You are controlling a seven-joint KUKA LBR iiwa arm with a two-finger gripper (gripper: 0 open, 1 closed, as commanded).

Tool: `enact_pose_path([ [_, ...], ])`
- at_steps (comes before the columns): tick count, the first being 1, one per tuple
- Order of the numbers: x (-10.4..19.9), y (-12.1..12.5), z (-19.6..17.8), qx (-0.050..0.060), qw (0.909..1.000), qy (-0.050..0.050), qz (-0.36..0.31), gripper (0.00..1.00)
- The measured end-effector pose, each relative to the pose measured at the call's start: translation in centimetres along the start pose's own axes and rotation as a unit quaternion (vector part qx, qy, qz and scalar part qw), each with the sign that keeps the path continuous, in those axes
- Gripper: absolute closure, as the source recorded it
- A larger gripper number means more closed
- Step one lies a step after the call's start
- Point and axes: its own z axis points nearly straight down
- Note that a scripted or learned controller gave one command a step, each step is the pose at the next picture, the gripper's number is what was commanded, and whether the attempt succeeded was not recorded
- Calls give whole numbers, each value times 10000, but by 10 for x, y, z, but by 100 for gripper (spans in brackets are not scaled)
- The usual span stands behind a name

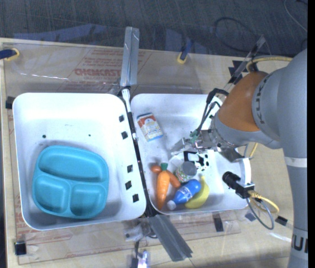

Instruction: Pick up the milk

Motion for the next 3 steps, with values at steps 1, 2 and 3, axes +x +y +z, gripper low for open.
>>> enact_pose_path([
  [1, -2, -12, 0, -20, 9992, -21, 399, 0],
  [2, 1, -50, -35, 162, 9990, 37, 414, 0],
  [3, -2, -49, -1, 12, 9998, -24, 179, 0],
])
